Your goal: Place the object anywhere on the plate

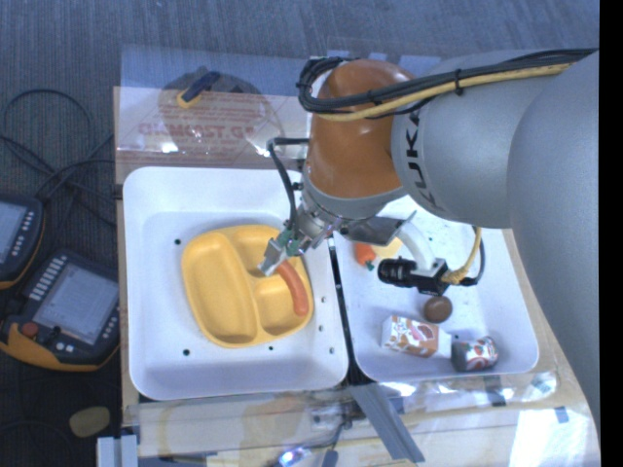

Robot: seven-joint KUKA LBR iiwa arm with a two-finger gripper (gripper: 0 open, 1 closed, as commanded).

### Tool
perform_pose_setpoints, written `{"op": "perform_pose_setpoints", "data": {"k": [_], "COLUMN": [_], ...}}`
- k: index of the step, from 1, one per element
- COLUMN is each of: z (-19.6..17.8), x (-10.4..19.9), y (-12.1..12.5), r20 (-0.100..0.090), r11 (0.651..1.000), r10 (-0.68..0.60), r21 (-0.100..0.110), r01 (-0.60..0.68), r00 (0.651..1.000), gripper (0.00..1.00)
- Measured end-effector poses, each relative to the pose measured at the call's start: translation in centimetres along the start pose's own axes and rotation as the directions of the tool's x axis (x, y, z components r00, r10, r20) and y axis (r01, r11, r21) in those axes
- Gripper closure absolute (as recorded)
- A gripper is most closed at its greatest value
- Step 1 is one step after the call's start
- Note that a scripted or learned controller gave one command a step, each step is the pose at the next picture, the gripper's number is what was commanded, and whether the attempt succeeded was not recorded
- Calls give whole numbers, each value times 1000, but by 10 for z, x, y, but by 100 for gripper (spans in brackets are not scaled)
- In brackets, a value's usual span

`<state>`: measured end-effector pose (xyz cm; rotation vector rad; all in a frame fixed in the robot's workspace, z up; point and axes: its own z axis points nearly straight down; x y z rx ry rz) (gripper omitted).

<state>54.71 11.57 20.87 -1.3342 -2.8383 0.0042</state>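
One object, the orange sausage (294, 289), already lies on the yellow plate (222, 300) in the left bin (146, 261), toward the plate's three o'clock edge, so you may judge placement essentially done. Your hand (275, 254) hovers at the sausage's eleven o'clock, just beside it; whether it is spread or pressed together cannot be told.

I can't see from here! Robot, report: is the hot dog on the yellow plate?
Tool low over the yellow plate. Hot dog lying on plate's right side, beside tool. Nothing in the way.
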Motion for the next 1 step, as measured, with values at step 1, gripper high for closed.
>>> {"op": "perform_pose_setpoints", "data": {"k": [1], "z": [0], "x": [0], "y": [0], "r20": [0], "r11": [1000], "r10": [1], "r21": [-1], "r01": [-1], "r00": [1000], "gripper": [0]}}
